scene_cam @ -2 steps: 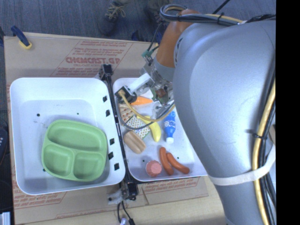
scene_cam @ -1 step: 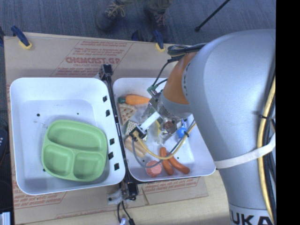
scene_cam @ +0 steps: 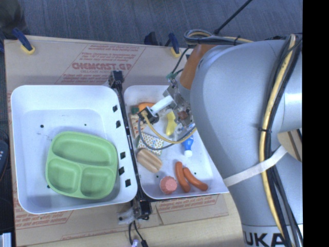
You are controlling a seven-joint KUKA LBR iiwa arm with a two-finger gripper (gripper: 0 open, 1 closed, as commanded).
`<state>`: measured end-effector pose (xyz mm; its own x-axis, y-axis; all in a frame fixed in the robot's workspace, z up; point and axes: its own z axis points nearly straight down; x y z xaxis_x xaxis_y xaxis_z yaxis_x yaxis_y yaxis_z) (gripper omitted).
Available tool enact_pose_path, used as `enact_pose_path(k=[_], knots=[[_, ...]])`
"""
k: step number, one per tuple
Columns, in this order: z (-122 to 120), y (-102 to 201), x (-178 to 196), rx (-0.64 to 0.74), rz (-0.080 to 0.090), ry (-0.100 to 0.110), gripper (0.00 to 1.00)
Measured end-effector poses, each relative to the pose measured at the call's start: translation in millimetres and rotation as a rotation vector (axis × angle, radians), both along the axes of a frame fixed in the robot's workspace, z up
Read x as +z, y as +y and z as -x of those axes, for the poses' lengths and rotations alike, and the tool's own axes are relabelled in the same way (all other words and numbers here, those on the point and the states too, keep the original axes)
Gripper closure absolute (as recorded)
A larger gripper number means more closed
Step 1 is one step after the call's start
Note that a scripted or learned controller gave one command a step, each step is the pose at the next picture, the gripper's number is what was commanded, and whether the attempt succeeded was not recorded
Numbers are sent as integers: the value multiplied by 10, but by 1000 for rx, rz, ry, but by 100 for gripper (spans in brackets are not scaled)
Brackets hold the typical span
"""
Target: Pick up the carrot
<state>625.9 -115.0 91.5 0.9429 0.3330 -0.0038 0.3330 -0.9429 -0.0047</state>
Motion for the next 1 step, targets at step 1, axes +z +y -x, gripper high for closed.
enact_pose_path(k=[1], knots=[[-106,152,-1,-114,1,-1,0]])
